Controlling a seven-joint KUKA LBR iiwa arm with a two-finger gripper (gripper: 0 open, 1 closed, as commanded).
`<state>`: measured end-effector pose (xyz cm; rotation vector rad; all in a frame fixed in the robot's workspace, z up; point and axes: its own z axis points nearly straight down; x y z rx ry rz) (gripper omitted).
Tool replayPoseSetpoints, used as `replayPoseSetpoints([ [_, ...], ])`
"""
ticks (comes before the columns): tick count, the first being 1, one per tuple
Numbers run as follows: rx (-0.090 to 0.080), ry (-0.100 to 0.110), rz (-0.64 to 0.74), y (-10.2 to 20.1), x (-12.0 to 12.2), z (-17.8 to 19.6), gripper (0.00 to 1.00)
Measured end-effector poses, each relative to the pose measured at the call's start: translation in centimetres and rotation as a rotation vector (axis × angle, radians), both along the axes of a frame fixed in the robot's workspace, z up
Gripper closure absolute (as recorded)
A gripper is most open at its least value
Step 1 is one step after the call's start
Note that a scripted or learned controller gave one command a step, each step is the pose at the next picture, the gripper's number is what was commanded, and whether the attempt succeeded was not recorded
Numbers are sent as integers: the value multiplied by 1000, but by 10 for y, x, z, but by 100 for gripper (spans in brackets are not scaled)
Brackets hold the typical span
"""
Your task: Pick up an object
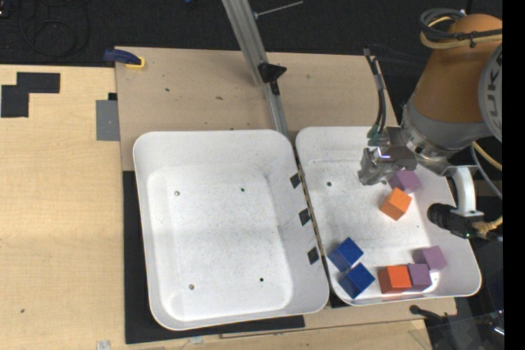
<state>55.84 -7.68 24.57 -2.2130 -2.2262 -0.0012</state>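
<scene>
My two-finger metal gripper [375,169] hangs low over the upper part of the right-hand shallow white bin [344,145]; from this slant I cannot tell how it is set or whether anything sits in it. Just beside it, to the right, lies a small pale purple cube [407,180], and next to that, slightly lower, an orange cube [396,203]. Farther down the same bin, two blue cubes [350,265] sit close together near the divider. Along the bottom rim a dark red block [383,281], an orange block [399,278] and two more purple cubes [425,268] are bunched up. The left-hand white bin [152,176] lies alongside, touching the right one.
</scene>
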Motion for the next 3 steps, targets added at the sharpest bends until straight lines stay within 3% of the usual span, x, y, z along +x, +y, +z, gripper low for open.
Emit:
replayPoseSetpoints([
  [3, -1, 1, -2, 158, 45, -14, 100],
])
